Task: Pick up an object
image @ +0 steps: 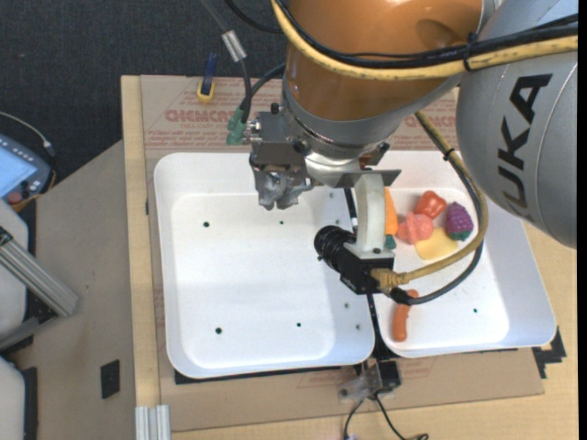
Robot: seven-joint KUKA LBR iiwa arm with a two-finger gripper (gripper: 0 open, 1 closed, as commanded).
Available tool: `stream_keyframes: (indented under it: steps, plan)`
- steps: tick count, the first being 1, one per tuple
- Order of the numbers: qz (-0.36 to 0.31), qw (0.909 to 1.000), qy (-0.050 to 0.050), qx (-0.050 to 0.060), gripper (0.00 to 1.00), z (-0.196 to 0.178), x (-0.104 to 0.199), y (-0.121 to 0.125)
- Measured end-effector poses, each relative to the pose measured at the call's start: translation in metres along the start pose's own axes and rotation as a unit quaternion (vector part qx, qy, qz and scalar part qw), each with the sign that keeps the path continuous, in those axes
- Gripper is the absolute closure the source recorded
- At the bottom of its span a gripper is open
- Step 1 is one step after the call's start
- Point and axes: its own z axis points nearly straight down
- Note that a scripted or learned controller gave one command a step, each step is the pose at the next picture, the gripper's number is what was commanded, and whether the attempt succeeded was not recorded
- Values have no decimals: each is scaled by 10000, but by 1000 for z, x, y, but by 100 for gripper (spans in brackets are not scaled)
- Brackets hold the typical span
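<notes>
A tan bench (101, 273) fills most of the scene, running from the near edge to the far side. On it lies a brown cardboard sheet (183, 108) with red print along its far edge. Beyond the bench, at the far left, is dark speckled floor (83, 26). At the left edge sits a grey metal rail (32, 273), slanting toward the near side, with a blue-lit screen (14, 168) just beyond it. A small black square (110, 379) lies on the bench near the left front. Light is even and bright, with soft shadows.
</notes>
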Motion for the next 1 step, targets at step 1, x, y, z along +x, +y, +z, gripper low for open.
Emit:
stream_keyframes:
  steps: [1]
  plan:
    - [2, 10000, -3, 5, 0, 1, 0, 0]
